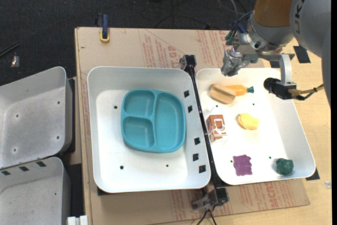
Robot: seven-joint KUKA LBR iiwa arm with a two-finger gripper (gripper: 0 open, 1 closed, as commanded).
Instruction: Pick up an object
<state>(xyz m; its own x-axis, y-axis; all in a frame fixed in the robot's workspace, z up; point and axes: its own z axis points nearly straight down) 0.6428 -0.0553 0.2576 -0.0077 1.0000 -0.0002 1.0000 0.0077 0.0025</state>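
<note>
Your gripper (231, 67): finger state cannot be told, nothing visibly held, hovering at the right bin's (303, 137) twelve o'clock, likely lining up on the bread roll (222, 94) just below, touching the carrot (238, 89).

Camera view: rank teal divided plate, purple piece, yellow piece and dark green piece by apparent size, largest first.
1. Teal divided plate, far the largest.
2. Purple piece.
3. Yellow piece, close to the purple one, so that order is unsure.
4. Dark green piece, smallest, though only slightly.

All lie at a similar distance from the camera.
</note>
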